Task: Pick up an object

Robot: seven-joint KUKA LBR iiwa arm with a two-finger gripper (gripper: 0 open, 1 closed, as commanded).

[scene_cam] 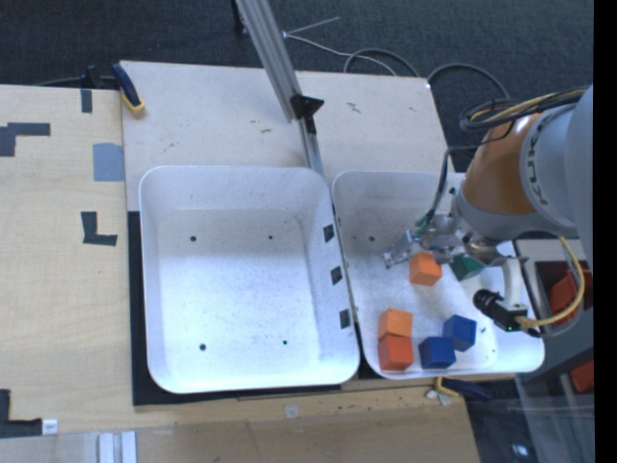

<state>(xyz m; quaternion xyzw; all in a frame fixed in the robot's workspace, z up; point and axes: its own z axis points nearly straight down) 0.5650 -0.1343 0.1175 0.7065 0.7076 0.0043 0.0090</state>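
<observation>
Hand low in right white bin, at small orange cube; grip state unclear. Cube not visibly lifted; pick-up unfinished.

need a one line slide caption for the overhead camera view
KUKA arm's gripper low in the right bin beside an orange block, with more orange and blue blocks near its front edge.

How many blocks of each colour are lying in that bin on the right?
Orange blocks: 3
Blue blocks: 2
Green block: 1, partly hidden under the arm
Total: 6
</observation>
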